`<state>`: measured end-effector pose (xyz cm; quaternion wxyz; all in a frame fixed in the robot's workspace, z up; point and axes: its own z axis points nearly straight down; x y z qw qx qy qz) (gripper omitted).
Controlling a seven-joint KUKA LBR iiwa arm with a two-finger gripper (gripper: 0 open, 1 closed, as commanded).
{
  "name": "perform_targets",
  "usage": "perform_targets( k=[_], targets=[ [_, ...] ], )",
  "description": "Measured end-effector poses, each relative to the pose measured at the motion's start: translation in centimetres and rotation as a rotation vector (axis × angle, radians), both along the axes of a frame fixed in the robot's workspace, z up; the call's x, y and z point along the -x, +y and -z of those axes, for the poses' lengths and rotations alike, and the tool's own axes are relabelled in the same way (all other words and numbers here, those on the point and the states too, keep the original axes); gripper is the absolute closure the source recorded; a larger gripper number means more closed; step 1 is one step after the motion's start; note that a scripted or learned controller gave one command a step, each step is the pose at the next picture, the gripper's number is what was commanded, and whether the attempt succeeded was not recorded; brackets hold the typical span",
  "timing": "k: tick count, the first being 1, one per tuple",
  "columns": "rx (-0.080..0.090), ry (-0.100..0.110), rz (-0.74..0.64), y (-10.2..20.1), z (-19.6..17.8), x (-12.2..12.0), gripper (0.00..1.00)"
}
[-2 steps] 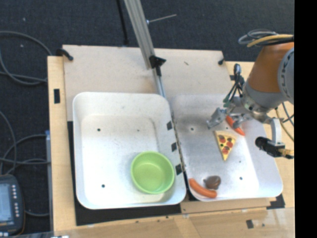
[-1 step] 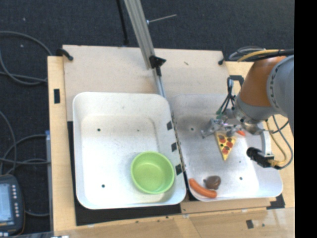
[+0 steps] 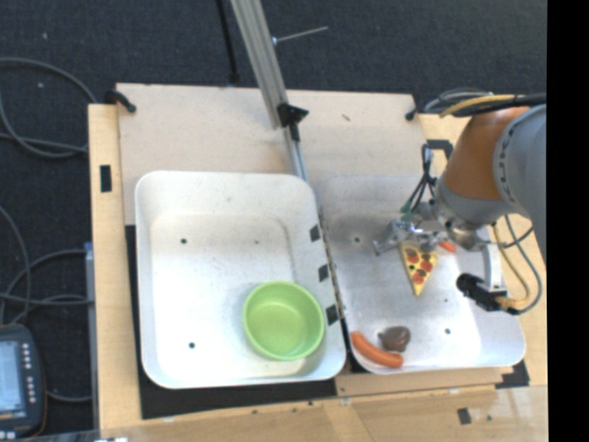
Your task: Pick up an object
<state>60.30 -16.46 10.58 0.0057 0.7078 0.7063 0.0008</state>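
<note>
In the right bin [image 3: 368, 201] a toy pizza slice [image 3: 419, 270] lies flat, its tip pointing toward the front edge. My gripper [image 3: 408, 238] hangs right at the slice's wide crust end, low over the bin floor; I cannot tell whether it touches the slice. The grey arm with its orange band [image 3: 479, 159] comes in from the right above it. An orange sausage [image 3: 375, 349] and a small brown lump [image 3: 396, 338] lie by the bin's front rim. A small orange piece [image 3: 447, 244] peeks out under the wrist.
The left bin [image 3: 184, 219] holds a green bowl [image 3: 282, 319] near its front right corner. A slanted metal pole [image 3: 262, 53] rises from between the bins at the back. Black cables [image 3: 502, 293] loop off the wrist over the right bin's right side.
</note>
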Motion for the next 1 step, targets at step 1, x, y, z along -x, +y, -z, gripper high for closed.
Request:
perform_targets(
  k=[1],
  targets=[
    [-0.001, -0.006, 0.004, -0.04, -1.22, -0.15, 1.0]
  ],
)
